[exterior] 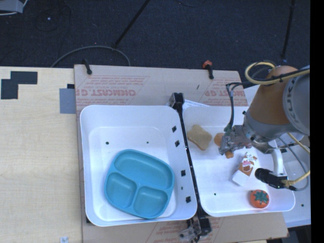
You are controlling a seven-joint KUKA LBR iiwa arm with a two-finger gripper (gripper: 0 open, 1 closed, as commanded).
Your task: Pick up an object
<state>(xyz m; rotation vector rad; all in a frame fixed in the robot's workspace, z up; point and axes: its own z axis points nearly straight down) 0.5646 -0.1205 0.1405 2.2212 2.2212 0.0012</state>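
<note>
Nearest to us, along the lower edge of the right bin (212,206), we see a small orange ball (259,198) with a green patch, lying by the front right corner. Just behind it sits a small white carton (245,169), tilted, with red print on its face. In the left bin (96,135) a blue divided tray (138,183) rests toward the front. Farther back in the right bin, a tan sponge (199,136) lies near the divider between the bins. The gripper (229,145) hangs low just right of the sponge, over a small orange piece (219,138); we cannot tell how far it is open, nor whether it has hold of anything. Behind it the grey arm (283,105) rises.
</note>
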